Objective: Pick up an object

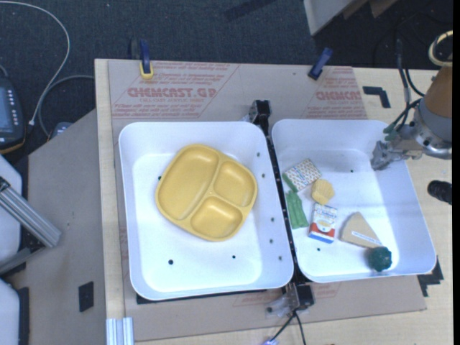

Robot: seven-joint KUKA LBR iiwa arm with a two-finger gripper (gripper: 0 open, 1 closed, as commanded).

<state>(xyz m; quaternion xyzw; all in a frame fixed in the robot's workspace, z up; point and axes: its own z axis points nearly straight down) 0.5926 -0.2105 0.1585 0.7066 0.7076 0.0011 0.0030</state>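
1. At the right bin's (402,192) far right wall, the gripper (382,158) hangs above the white floor, reaching in from the right on the grey arm (431,131).
2. Gripper state: the view is too coarse to judge how wide it stands; nothing shows in its grasp.
3. Down and to the left of the gripper, well apart from it, lies a small cluster of objects on the floor of the same bin.
4. Nearest in that cluster is a round yellow piece (323,190), with a patterned white packet (302,172) just beside it on the side away from the gripper.
5. Further left of the gripper, a green strip (295,205) lies lengthwise along the bin's left wall.
6. Below the yellow piece sits a small white carton with red and blue print (324,222).
7. Almost directly below the gripper, toward the near wall, lies a tan cheese-like wedge (359,230); a dark green ball (379,258) rests just beside its near corner.
8. Far to the left of the gripper, the left bin (144,264) holds a yellow divided plate (206,191), lying flat with three compartments facing up.
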